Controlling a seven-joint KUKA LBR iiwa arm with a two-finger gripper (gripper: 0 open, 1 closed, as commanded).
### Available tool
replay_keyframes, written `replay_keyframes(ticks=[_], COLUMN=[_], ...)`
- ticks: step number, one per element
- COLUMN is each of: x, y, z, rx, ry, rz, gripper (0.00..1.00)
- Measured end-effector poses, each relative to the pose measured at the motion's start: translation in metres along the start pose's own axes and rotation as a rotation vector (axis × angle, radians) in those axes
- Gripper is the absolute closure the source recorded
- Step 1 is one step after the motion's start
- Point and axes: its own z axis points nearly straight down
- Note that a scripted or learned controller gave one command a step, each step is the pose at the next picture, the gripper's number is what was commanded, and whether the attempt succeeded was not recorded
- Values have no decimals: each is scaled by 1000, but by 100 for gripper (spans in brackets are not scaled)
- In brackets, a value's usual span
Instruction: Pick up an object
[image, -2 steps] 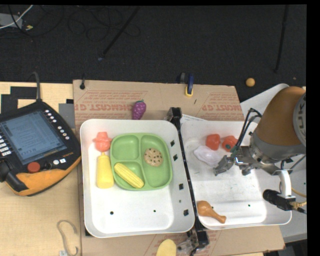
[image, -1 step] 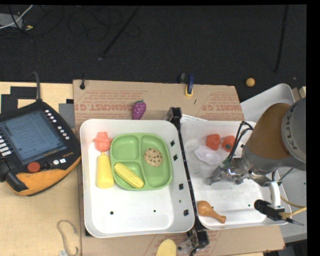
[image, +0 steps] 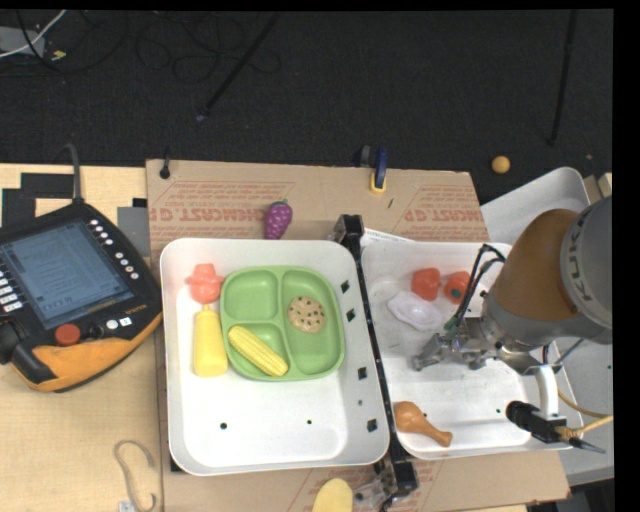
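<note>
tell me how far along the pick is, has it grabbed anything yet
Done: the arm has reached into the right bin, with the gripper low near the clear plastic piece. In hand: nothing visibly gripped. Left: grasp and lift something, such as the red toys or the chicken drumstick lying free in that bin.

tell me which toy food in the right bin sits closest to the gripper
The pale translucent piece, just left of the gripper; the red pieces and drumstick lie farther off.
</note>
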Motion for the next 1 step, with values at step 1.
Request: replay_keyframes(ticks=[1], x=[-2], y=[0], z=[-11], rx=[0], ry=[1], rz=[8], gripper=[100])
